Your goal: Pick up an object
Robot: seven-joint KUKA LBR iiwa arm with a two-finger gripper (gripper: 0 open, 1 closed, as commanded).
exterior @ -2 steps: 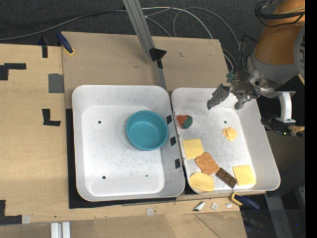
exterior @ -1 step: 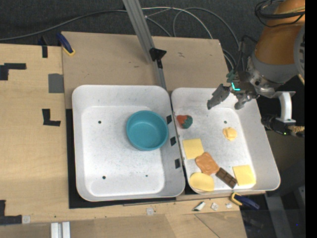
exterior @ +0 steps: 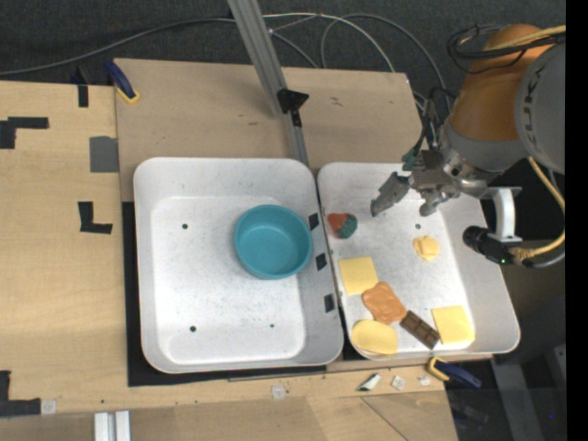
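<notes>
From left to right: a blue bowl (exterior: 272, 240) sits in the left bin (exterior: 165, 274); the right bin (exterior: 487, 292) holds small food pieces, including a red-and-green one (exterior: 343, 224). The gripper (exterior: 411, 197) hovers at upper right, fingers spread, empty. Approach stage, probably; next it must descend onto one piece.

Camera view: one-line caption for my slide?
Open gripper above the right bin of small items; blue bowl in the left bin.

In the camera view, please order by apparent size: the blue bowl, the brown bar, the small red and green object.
1. blue bowl
2. brown bar
3. small red and green object, which looks close to the bar, so this order is unsure.
</notes>
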